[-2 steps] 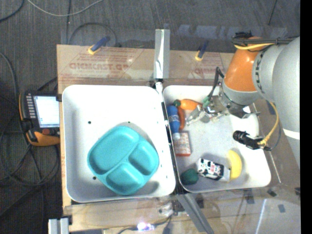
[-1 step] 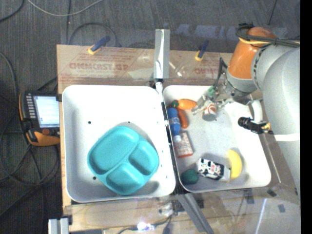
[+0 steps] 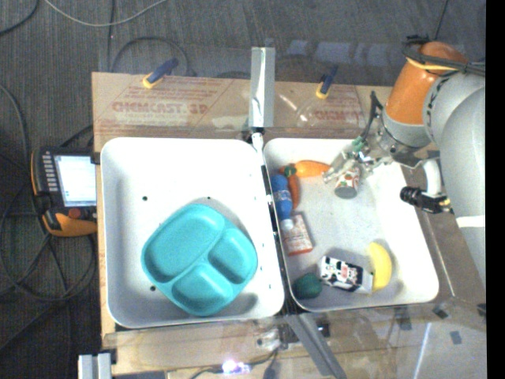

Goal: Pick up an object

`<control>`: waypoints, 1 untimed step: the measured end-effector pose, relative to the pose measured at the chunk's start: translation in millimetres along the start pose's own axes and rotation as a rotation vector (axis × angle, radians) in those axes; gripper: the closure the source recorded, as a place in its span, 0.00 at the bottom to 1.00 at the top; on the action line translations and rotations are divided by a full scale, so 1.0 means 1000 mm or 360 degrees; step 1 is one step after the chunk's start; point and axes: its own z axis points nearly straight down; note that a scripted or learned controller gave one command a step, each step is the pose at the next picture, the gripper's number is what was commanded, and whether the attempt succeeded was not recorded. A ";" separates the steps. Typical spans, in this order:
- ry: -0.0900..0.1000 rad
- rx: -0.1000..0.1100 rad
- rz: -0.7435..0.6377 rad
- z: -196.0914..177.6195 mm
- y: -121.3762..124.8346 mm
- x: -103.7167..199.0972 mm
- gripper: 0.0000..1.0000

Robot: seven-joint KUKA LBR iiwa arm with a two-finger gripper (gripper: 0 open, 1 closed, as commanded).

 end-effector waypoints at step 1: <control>-0.0022 -0.0018 -0.0004 -0.012 0.002 -0.003 1.00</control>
